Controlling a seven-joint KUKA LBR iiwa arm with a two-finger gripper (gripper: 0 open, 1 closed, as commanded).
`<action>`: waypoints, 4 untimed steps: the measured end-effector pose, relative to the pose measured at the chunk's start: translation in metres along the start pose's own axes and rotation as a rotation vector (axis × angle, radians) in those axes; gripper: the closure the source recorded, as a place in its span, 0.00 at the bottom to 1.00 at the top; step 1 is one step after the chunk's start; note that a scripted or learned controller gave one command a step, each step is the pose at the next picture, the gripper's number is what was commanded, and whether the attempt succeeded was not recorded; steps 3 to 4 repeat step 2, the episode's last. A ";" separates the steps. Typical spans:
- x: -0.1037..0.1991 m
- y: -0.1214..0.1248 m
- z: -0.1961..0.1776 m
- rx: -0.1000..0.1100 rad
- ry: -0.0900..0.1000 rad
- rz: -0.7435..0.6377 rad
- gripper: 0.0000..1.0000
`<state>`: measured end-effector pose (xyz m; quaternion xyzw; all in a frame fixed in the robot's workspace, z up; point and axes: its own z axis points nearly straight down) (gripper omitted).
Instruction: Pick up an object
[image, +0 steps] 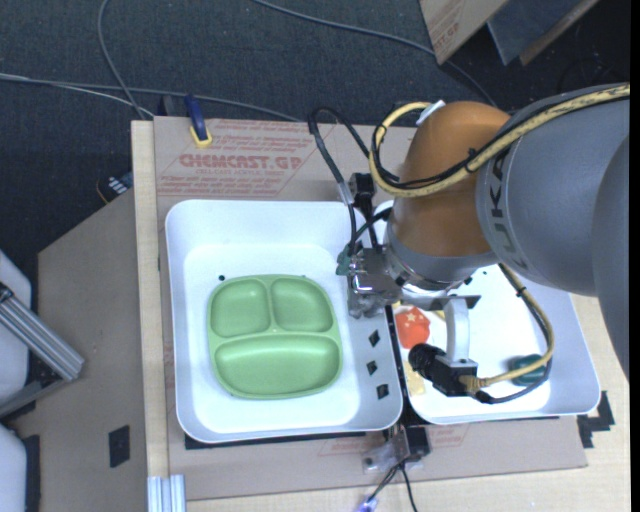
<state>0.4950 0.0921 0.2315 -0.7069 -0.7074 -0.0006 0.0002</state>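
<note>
A small red-orange object (412, 323) lies in the right bin (560, 395), close to its left wall. My gripper (404, 300) hangs straight over it at the divider between the two bins, and the bulky grey and orange wrist hides most of it. I cannot tell whether the gripper touches the red-orange object. A green divided plate (274, 336) lies flat in the middle of the left bin (190, 260), well left of the gripper.
The arm covers much of the right bin from the upper right. Cables run along the divider behind the gripper. The bins sit on a cardboard sheet (240, 155), with a dark floor around it.
</note>
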 end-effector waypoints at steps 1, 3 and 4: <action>-0.001 -0.015 0.007 0.005 0.000 0.003 1.00; -0.001 -0.015 0.007 0.004 0.000 0.002 0.00; -0.001 -0.015 0.007 0.004 0.000 0.002 0.00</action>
